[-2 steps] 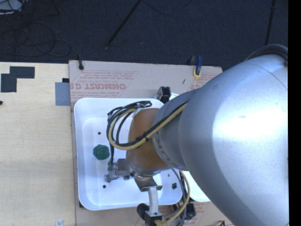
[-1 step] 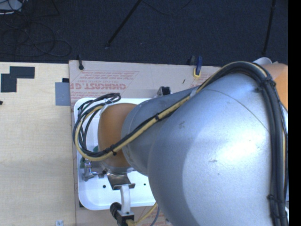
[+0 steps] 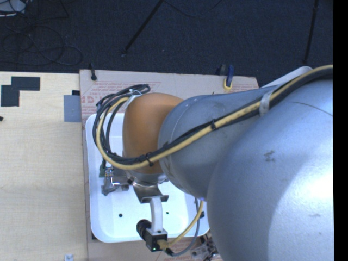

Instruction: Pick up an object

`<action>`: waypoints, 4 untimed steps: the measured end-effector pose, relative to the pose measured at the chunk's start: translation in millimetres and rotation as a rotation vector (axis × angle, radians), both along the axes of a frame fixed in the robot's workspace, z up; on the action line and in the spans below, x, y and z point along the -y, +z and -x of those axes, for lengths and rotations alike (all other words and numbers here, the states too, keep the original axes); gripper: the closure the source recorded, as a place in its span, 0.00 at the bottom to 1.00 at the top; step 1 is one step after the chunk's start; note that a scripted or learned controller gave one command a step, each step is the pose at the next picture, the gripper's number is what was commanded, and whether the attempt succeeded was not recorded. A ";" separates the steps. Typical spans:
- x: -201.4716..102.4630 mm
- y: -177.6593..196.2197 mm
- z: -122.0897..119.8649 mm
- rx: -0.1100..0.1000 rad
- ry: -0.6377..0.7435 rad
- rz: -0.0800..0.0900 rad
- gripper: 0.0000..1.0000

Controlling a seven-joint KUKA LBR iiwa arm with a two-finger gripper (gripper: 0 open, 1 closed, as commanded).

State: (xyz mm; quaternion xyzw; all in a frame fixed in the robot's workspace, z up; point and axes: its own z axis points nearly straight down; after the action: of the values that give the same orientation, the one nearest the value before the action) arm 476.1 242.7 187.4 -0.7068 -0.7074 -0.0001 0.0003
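Pale counter (image 3: 38, 189) carries a white bin (image 3: 117, 224), mostly covered by the grey arm (image 3: 261, 167). Its claw (image 3: 114, 182) hangs over the bin's left side, apart or together I cannot tell; any object is hidden beneath the arm.

Robotics lab — grey arm (image 3: 261, 162), white bin (image 3: 117, 222), cable-strewn dark floor (image 3: 217, 26).

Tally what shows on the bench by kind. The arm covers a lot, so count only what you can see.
Arm: 1
White bin: 1
Clamps on the board's far edge: 2, one blue and yellow, one dark
Total: 4
The arm hides much of the bin, so anything beneath it is uncounted.
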 end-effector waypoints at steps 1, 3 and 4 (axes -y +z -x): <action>-0.2 75.8 -5.4 0.003 0.001 -0.001 0.00; 0.5 -75.3 1.1 -0.005 -0.004 0.002 0.00; 0.0 -11.8 0.5 -0.002 0.000 0.001 0.00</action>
State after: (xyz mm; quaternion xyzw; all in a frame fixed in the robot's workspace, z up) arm 475.7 242.7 175.6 -0.7070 -0.7073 0.0011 0.0006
